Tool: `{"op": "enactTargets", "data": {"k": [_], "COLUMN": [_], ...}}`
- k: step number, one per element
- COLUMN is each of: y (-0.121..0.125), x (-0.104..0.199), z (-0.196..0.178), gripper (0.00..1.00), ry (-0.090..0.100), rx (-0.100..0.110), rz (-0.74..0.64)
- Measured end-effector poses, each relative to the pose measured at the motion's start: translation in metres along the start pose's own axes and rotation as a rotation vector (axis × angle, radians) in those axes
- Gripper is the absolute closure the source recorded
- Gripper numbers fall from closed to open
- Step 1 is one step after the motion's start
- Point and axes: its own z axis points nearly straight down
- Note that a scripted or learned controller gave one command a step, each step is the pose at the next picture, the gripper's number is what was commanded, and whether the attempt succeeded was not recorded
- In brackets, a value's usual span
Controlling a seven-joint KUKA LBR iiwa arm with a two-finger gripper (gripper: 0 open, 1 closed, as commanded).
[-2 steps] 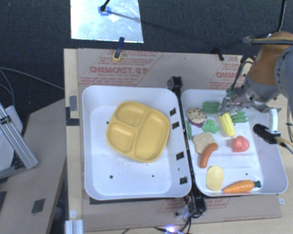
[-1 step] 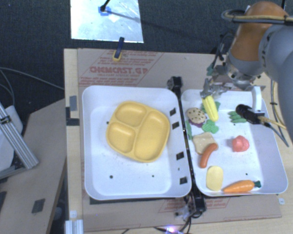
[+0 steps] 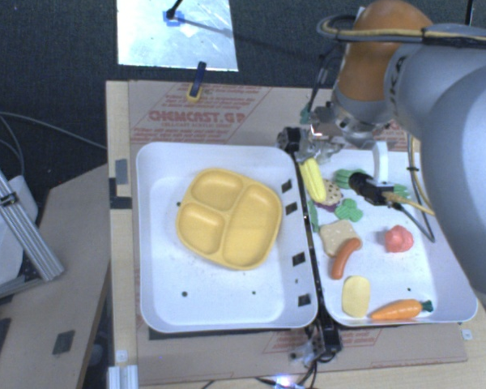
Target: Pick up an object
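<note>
Hanging over the right bin's (image 3: 437,274) eleven-o'clock corner, gripper (image 3: 312,142), grip state indiscernible; toy corn cob (image 3: 313,179) just beside it toward six o'clock, sausage (image 3: 345,258) mid-bin, carrot (image 3: 399,309) at five o'clock; yellow divided plate (image 3: 229,217) in left bin (image 3: 162,298).

Entry: parts hidden, cropped or unreadable, slanted view from above the surface

Arm (image 3: 454,96): cut off by the right edge, and it covers the far right corner of the right bin (image 3: 441,266). End effector (image 3: 312,140): mostly under the wrist, outline unclear. Purple piece (image 3: 326,205): largely beneath the yellow corn (image 3: 312,179) and a speckled slice (image 3: 333,191), kind cannot be told. Silver sheet (image 3: 178,31): cropped by the top edge. Blue thing (image 3: 173,17) on it: too small to identify. Metal frame (image 3: 16,217): cut by the left edge.
</note>
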Motion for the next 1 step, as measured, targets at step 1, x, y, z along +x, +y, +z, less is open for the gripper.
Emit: {"op": "enactTargets", "data": {"k": [1], "y": [-0.0002], "x": [0.0119], "z": [-0.0002], "gripper": [1.0], "ry": [-0.003], "rx": [0.001], "rz": [0.005]}}
